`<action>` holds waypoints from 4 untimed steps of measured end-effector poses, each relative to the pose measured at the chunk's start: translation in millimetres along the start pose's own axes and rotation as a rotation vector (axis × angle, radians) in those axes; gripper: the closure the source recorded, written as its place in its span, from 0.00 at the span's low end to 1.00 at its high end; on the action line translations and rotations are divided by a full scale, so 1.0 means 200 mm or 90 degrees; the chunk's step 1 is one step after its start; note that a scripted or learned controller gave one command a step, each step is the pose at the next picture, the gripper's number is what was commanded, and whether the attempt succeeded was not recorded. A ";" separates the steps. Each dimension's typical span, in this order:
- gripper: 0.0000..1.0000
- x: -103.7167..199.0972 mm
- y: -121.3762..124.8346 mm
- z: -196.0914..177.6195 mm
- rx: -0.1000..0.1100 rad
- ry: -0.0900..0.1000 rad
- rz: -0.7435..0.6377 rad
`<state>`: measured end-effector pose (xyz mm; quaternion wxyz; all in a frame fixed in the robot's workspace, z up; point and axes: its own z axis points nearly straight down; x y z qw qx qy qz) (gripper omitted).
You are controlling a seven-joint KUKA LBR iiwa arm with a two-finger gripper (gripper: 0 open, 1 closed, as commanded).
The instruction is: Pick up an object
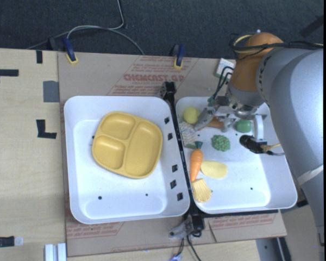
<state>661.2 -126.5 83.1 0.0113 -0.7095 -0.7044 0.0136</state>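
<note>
The right bin (271, 192) holds a scatter of toy food: a yellow ball (190, 115) near its upper left corner, a green broccoli piece (221, 142) in the middle, an orange carrot (195, 163) along the left wall, a pale yellow slice (214, 170) just beside the carrot, a ridged yellow piece (201, 190) below them, and a green round piece (243, 126) toward the right. The gripper (217, 116) sits low over the upper part of this bin, between the yellow ball and the green round piece; whether its fingers are released or clenched cannot be told. The left bin (81, 200) holds a yellow divided plate (127, 144). Both bins rest on the desk (22, 162).
</note>
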 end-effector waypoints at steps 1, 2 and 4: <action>0.00 -0.09 -0.35 0.00 -0.023 0.000 -0.005; 0.00 0.08 -0.03 -0.01 -0.016 0.000 -0.005; 1.00 0.37 -0.36 -0.50 -0.023 0.003 -0.007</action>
